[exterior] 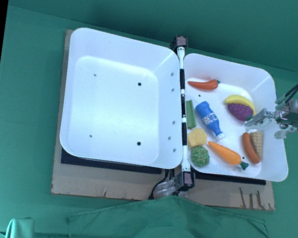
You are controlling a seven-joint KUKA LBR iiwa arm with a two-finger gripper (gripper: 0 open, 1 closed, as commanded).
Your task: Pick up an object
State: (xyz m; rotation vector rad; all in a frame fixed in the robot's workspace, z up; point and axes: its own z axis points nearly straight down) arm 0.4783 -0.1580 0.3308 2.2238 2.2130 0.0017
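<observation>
Gripper (pixel 262 120) hangs over right bin's (pixel 274 166) right edge, just above hot dog (pixel 252 146) & beside grapes (pixel 240 111). Can't tell if fingers open/closed. Blue bottle (pixel 209 119) mid-bin, carrot (pixel 226 153) nr front edge.

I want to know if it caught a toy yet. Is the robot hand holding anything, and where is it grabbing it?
Nothing is held. The hand hovers over the right bin, near the purple grapes and the hot dog.
</observation>
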